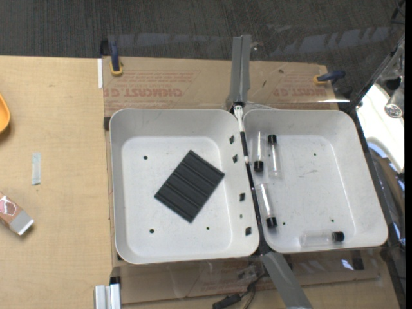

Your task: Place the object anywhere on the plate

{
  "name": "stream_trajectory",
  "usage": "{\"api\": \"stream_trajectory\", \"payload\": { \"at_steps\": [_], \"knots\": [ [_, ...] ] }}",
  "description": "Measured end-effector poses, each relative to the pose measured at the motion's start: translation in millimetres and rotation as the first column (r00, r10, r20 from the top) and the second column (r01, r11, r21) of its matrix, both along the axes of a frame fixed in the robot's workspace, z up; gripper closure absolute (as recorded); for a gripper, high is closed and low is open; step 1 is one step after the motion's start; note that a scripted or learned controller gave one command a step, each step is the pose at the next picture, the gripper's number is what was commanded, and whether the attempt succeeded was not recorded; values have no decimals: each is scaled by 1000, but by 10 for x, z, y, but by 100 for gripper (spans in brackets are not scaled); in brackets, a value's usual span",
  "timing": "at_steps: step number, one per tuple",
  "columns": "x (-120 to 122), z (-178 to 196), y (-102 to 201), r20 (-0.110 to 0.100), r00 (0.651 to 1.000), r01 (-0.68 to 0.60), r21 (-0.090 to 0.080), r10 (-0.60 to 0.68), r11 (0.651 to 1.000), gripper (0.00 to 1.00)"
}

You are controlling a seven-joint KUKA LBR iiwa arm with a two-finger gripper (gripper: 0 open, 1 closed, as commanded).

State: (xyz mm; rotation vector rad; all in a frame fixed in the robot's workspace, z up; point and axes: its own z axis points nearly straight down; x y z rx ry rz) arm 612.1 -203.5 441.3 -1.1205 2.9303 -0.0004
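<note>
White plastic makes up both shallow bins: the left bin (122, 172) and the right bin (360, 172) sit side by side on the tan surface (58, 108), meeting along a shared edge.

Your target, the plate, looks to be the dark ribbed plate (190, 186), a flat rectangle lying turned at an angle on the left bin's floor, near its middle. Its grooved face runs in parallel ridges and looks matte.

The objects are in the right bin: clear tubes with black caps. Two upright tubes (273, 154) lie close together near the divider, another tube (264, 205) lies lower down along the same side, and a fourth tube (320, 239) rests against the front wall. Being smooth, round and transparent, they have likely rolled toward the walls, and you should judge them slippery and hard to see against the white.

You cannot tell the state of the pincer, and no tube has reached the plate, so the task looks not yet begun.

On the surface at far left lie a small grey strip (36, 168) and a wrapped item (14, 215).
</note>
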Motion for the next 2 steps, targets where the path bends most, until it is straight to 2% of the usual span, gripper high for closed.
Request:
{"api": "stream_trajectory", "payload": {
  "at_steps": [1,2],
  "knots": [
    [124,-1,-179,0,988,-157,0,157,988,100],
    [351,-2,-175,1,933,-359,0,359,933,100]
  ]
}}
